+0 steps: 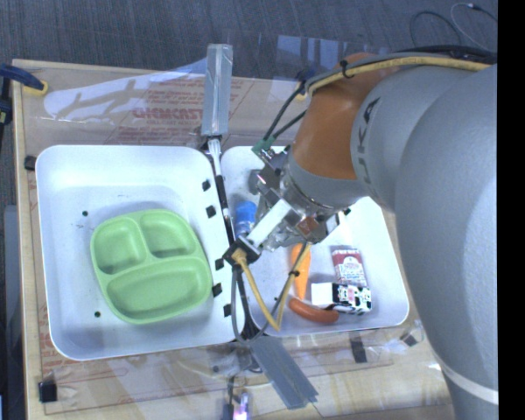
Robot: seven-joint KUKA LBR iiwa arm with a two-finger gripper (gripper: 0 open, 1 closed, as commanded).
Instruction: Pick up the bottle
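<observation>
Where the tool (pixel 264 234) hangs over the right bin (pixel 381 226), its grip state cannot be told. A blue bottle (pixel 243 214) lies just beside it; a green plate (pixel 150 266) sits well apart on the wooden tabletop's (pixel 114 103) left bin (pixel 61 199).

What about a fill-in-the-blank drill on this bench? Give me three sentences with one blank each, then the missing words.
1. The green divided plate lies in the ____ bin of the camera view.
2. The plate has ____ compartments.
3. The tool hangs over the right bin, close beside a bottle whose colour is ____.

Missing words: left; three; blue
</observation>
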